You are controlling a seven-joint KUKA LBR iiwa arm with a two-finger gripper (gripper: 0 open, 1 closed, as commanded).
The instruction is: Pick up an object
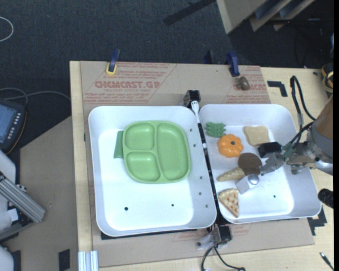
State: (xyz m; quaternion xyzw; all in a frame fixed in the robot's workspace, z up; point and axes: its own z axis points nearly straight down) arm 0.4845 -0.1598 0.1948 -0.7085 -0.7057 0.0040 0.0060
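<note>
Gripper [253, 177] low in right bin [280, 204], beside brown disc [249, 160]. Fingers: cannot tell if open or closed. Nothing lifted yet; grab and lift left.

Below me the bench top [159, 79] is pale brown board printed with red lettering, held at its twelve o'clock edge by a yellow clamp [112, 64] and a blue clamp [232, 62]. Around it lies dark blue-grey carpet [63, 32]. At nine o'clock sits a dark screen [10, 124]; at seven o'clock, an aluminium rail [21, 198]. At one o'clock stands light wooden furniture [265, 13]. The light is even and soft.
</note>
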